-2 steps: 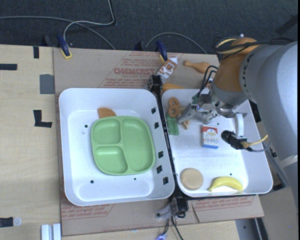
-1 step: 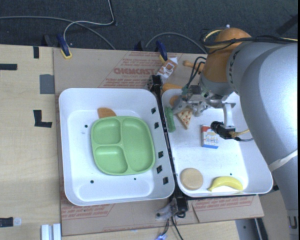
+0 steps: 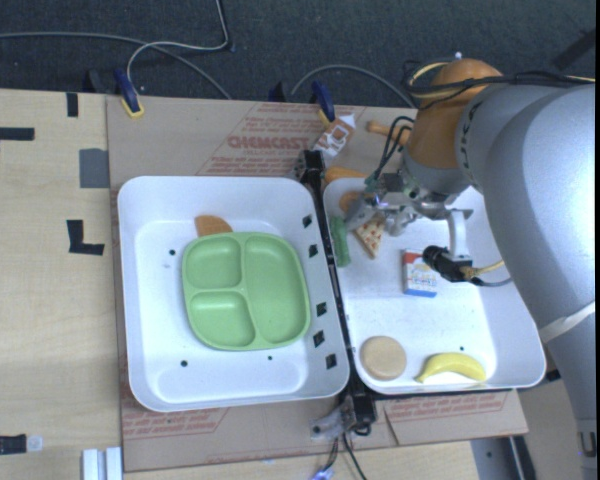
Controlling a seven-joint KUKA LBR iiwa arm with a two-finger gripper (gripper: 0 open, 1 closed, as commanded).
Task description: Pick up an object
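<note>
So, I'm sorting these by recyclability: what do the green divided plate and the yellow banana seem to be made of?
The green divided plate looks like moulded plastic with a matte finish: uniform colour, soft rounded ridges. The yellow banana is probably a plastic toy, smooth and evenly coloured with no blemishes, though a real fruit can't be ruled out.

In the right bin [image 3: 500, 343] a pizza slice [image 3: 370, 236] lies flat near the top left, a small red, white and blue carton [image 3: 418, 274] mid-bin, and a tan round cookie [image 3: 384, 357] just beside a yellow banana [image 3: 451, 368] along the front edge.
</note>
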